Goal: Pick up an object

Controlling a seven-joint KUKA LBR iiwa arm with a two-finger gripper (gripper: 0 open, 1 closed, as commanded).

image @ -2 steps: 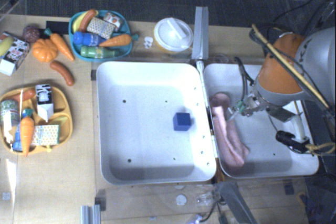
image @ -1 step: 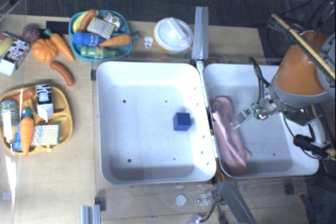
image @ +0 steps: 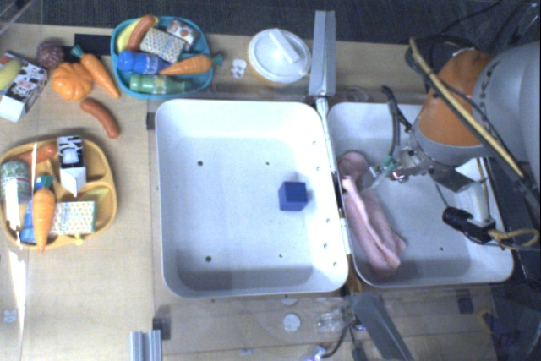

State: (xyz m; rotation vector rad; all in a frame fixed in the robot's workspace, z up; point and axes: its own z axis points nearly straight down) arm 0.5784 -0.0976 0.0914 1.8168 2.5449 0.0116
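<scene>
Pink cloth [image: 368, 216] is seen lying bunched along the left wall of the right bin [image: 439, 262], just beside the gripper [image: 390, 169]. Finger state cannot be told. It is judged soft, light and floppy, best pinched at the raised upper fold. A blue cube [image: 293, 195], stiff and small, is set mid left bin [image: 194, 182]. Toy food is scattered on the wooden bench [image: 127, 266]; dark carpet is seen beyond.

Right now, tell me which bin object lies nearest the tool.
The pink cloth in the right bin, beside the tool; the blue cube sits in the left bin.
</scene>
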